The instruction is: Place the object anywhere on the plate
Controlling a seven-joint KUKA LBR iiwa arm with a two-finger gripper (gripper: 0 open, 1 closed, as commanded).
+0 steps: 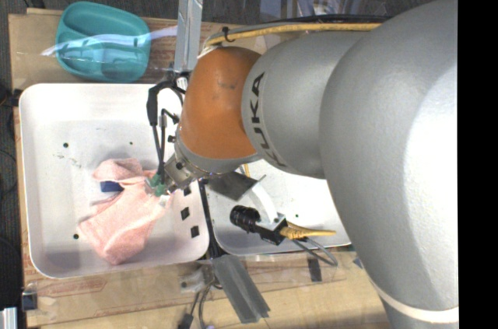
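A pink cloth point(124, 217) lies crumpled in the left bin point(47, 133), towards its front right. A small blue piece point(110, 186) peeks out at the cloth's upper left edge. My gripper point(160, 183) hangs below the orange wrist band and touches the cloth's upper right corner, which looks slightly pulled up there. The big grey arm covers most of the right bin point(327, 240), so whatever lies inside it is hidden.
A teal plastic container point(103, 41) stands on the bench behind the left bin. The wall between the two bins point(204, 230) runs just right of the gripper. The left half of the left bin shows bare white floor.
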